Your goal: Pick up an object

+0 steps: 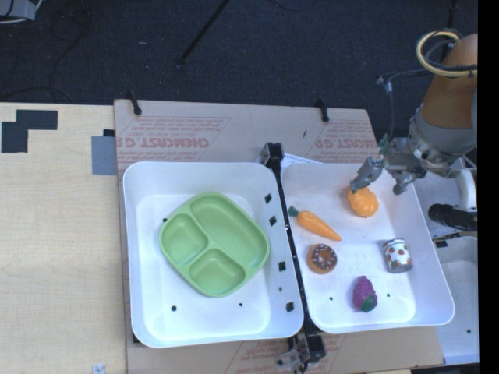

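You are looking at an orange fruit-like toy [362, 202] sitting in the far part of the right bin [437, 302], which is the object nearest the arm. The gripper [384, 179] is hanging just above and beside it, its two fingers [365, 175] spread apart with nothing between them; one finger is pointing down close to the toy's top edge, though you cannot tell whether it is touching.

Moving outward in the same bin, a toy carrot [317, 224] is lying at a slant near the divider, a small doughnut [321, 258] is resting just below it, a small jar with a spotted label [397, 255] is lying near the right wall, and a purple bunch of grapes [364, 293] is sitting toward the near edge.

In the left bin [148, 318], a green divided plate [214, 244] is lying flat.
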You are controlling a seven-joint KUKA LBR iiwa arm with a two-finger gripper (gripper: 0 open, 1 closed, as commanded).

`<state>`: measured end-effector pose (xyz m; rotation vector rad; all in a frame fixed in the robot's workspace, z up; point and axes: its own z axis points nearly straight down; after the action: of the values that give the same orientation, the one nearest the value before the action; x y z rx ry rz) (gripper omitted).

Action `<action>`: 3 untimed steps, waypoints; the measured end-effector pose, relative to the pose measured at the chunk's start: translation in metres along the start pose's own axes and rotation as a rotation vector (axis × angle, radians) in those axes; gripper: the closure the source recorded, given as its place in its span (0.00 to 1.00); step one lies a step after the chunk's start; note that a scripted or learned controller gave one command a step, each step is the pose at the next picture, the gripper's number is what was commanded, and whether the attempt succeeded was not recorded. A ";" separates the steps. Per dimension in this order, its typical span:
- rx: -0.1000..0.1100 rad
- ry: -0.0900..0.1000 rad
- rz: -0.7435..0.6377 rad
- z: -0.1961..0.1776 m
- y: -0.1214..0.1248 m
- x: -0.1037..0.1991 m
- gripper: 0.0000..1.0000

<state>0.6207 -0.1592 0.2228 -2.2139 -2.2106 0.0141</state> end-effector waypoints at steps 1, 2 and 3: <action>-0.013 -0.002 -0.002 -0.008 0.002 0.000 0.00; -0.008 -0.001 -0.002 0.040 -0.004 0.007 0.00; -0.008 -0.001 -0.001 0.104 -0.006 0.008 0.00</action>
<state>0.6133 -0.1509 0.1186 -2.2171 -2.2170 0.0060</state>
